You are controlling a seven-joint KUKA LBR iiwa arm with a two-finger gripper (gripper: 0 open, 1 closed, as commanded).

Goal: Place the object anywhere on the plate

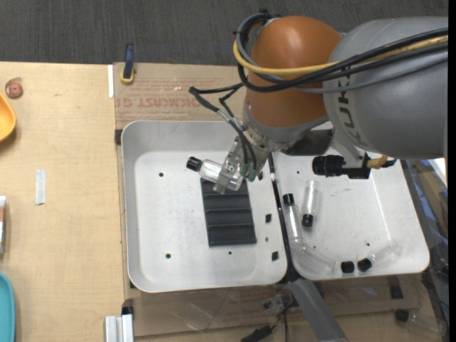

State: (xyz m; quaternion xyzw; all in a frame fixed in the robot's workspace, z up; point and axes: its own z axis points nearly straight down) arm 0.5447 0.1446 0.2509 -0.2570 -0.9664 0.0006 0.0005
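1. Worktop [64,248] far left: orange item [6,123] cut off by the frame edge, small round reddish piece [13,88] above it, a pale strip [40,187] lower down, teal edge [6,308] at the bottom corner
2. Blue clip [128,61] stands at the worktop's back edge, just above the cardboard sheet [171,95] that lies behind the left bin
3. Left bin [142,212]: dark ribbed plate [230,221] lies flat, right of the bin's centre
4. Clear tube with black cap [206,168] lies tilted at the plate's top edge, cap end toward the left, other end up against the hand
5. Hand [239,169] hangs over the plate's top right corner, right beside the tube; cannot tell whether it is spread or pinching, and cannot tell whether the tube sits in it
6. Arm [356,84] comes in from the right, orange band [296,70] above the wrist, cables looped over it
7. Right bin [406,226]: a clear tube [309,204] with a dark end near the divider, a black piece [331,165] at the back under the arm, two small black caps [355,265] near the front wall
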